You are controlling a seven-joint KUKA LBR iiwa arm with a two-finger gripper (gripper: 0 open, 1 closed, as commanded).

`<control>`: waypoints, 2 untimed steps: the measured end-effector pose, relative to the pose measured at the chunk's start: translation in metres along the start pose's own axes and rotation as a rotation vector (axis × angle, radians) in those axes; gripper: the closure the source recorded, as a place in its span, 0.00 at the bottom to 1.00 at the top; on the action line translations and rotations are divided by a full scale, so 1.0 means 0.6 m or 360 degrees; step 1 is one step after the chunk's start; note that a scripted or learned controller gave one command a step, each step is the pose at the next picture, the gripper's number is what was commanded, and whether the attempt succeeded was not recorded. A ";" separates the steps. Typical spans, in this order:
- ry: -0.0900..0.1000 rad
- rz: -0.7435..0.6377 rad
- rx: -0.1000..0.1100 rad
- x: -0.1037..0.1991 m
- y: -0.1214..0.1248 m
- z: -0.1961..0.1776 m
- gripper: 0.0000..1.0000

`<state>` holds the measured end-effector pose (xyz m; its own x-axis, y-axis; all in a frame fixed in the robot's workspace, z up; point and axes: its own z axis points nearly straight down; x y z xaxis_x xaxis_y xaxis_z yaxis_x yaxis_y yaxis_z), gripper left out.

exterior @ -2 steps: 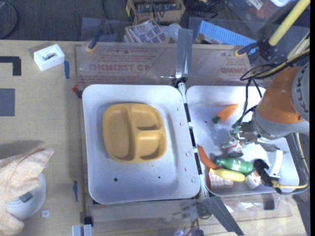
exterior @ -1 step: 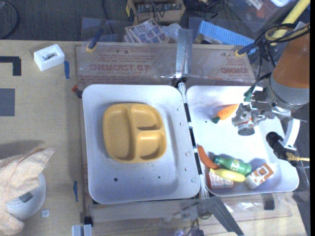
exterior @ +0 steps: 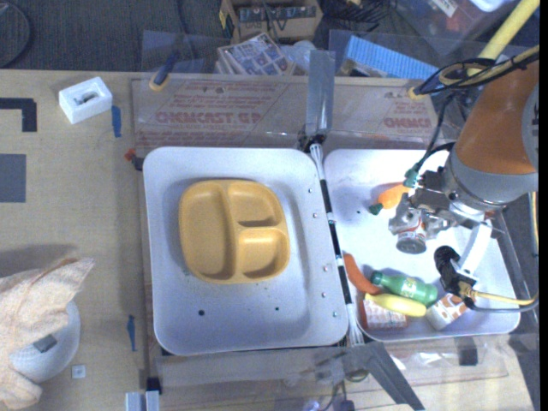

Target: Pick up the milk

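A small white carton (exterior: 443, 312) that looks like the milk lies in the front right corner of the right bin (exterior: 360, 174), tipped against the bin wall. My gripper (exterior: 411, 232) hangs over the middle of that bin, up and to the left of the carton and clearly apart from it. The arm's wrist and cables cover the bin's right side. Nothing is visibly held by the gripper.
Along the right bin's front lie a green bottle (exterior: 404, 285), a yellow banana (exterior: 399, 305), a red-and-white packet (exterior: 382, 317) and a red chili (exterior: 352, 272). An orange carrot (exterior: 390, 197) lies beside the gripper. The left bin (exterior: 171, 315) holds a yellow divided tray (exterior: 233, 229).
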<state>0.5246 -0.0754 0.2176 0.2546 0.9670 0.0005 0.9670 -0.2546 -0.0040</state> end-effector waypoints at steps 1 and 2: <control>-0.0003 0.0093 -0.0008 -0.107 -0.002 -0.070 1.00; 0.0001 0.0443 0.0001 -0.106 -0.052 0.003 1.00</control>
<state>0.4785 -0.1288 0.2160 0.5107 0.8598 -0.0003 0.8598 -0.5107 -0.0047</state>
